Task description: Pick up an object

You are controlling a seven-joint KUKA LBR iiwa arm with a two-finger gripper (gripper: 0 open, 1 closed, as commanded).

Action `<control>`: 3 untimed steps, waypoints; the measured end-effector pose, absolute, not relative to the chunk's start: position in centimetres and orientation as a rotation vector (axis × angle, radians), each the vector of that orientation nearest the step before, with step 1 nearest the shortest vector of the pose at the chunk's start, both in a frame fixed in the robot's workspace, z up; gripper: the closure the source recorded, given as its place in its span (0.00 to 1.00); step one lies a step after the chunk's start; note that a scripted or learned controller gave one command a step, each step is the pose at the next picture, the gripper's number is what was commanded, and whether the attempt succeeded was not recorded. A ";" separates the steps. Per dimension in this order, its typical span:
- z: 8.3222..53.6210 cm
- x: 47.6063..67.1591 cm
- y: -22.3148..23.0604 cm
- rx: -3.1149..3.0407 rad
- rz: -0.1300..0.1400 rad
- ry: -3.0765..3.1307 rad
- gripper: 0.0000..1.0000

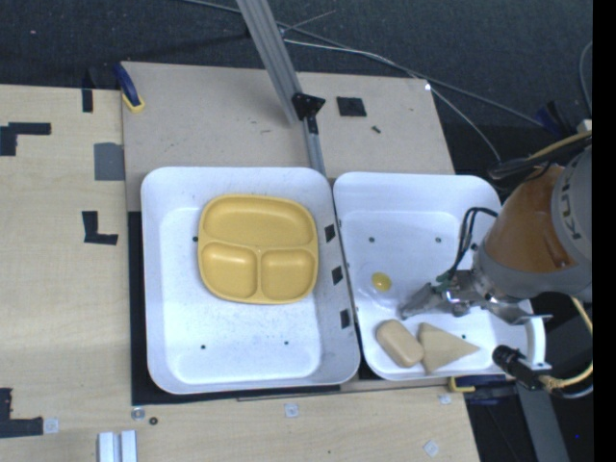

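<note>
Gripper (416, 306) work sits at the centre of this moment: the grey arm, orange band above its wrist, reaches into the right bin (404, 192), its metal fingers low over the floor, just above two tan pieces. Nothing lies between them. Whether the jaws stand wide or narrow I cannot tell — from this slant the fingers read as one grey wedge.

Taking the gripper as landmark: a rounded tan loaf-like piece (397, 343) lies just below it, near the front wall; a tan wedge-shaped piece (446, 346) lies below and slightly to its right, touching or nearly touching the loaf. A small yellow ball (381, 282) rests up and to the left of it, apart from the others.

To do the pick well, my judgement is that the loaf is the likeliest target, being closest under the tips. The fingers should straddle its narrow width, come straight down, and close before any lift — the neighbouring wedge could catch a finger, and the nearby front wall leaves little room.

Far to the gripper's left, across the shared rims, the left bin (164, 287) holds one thing: a yellow divided plate (258, 248) with three compartments, each bare, lying flat in the bin's upper half.
</note>
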State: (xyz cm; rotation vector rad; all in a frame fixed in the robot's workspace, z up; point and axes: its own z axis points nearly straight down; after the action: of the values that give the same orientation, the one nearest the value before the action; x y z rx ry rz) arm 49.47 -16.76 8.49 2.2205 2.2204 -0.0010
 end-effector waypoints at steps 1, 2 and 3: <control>9.8 49.6 -16.7 2.218 0.003 2.220 1.00; 14.5 50.4 -17.1 2.218 0.001 2.221 1.00; 18.7 50.7 -17.3 2.218 0.001 2.222 1.00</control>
State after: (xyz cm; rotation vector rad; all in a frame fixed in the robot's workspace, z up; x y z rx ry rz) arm 50.68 -17.26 18.66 2.2184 2.2216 0.0013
